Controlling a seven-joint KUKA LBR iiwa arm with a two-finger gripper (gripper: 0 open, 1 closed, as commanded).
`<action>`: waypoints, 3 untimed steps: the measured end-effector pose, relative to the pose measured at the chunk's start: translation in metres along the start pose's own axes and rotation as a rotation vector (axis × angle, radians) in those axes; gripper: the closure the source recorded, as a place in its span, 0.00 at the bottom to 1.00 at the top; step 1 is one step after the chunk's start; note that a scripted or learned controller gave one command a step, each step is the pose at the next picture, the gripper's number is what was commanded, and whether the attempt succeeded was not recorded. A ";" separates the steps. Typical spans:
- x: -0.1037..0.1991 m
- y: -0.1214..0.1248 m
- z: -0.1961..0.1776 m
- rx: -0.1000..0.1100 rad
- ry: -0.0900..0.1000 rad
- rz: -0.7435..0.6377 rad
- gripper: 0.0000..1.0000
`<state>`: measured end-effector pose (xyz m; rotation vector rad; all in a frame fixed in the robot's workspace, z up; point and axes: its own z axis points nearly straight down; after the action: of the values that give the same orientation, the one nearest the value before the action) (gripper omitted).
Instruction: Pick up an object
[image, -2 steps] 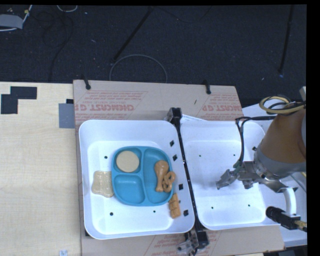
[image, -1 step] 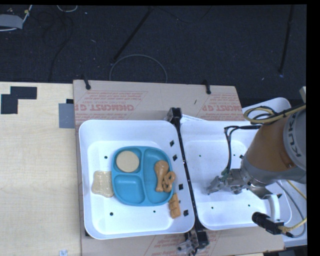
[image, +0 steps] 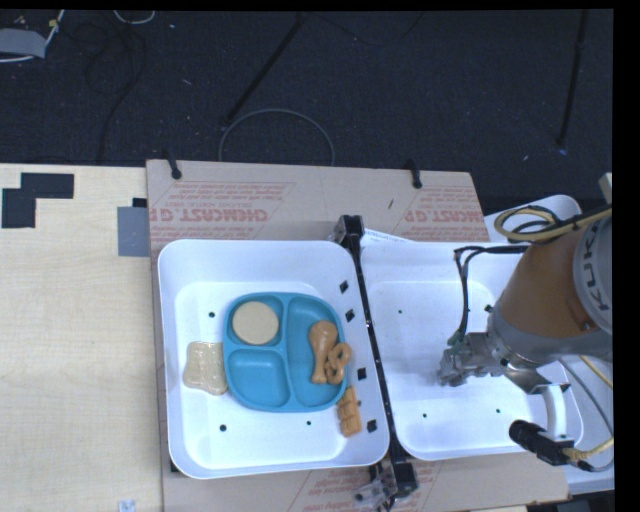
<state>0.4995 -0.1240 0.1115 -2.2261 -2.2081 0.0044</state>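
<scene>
My gripper hangs low over the floor of the right bin, near its middle, and nothing shows between its fingers. The left bin holds a blue divided tray. A round tan disc lies in the tray's upper left section, and a brown twisted piece in its right section. A pale tan block rests on the bin floor left of the tray. A small orange-brown piece lies by the tray's lower right corner.
A black divider runs between the two bins. The arm's grey and orange body covers the right bin's right side, with cables looped behind it. Cardboard lies under the bins.
</scene>
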 end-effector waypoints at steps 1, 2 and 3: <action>0.000 -0.008 -0.046 -0.007 -0.002 -0.001 1.00; 0.000 -0.008 -0.098 -0.007 -0.002 -0.008 1.00; 0.055 -0.002 -0.090 -0.002 0.001 -0.013 1.00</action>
<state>0.4981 -0.0693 0.2021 -2.2128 -2.2229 0.0007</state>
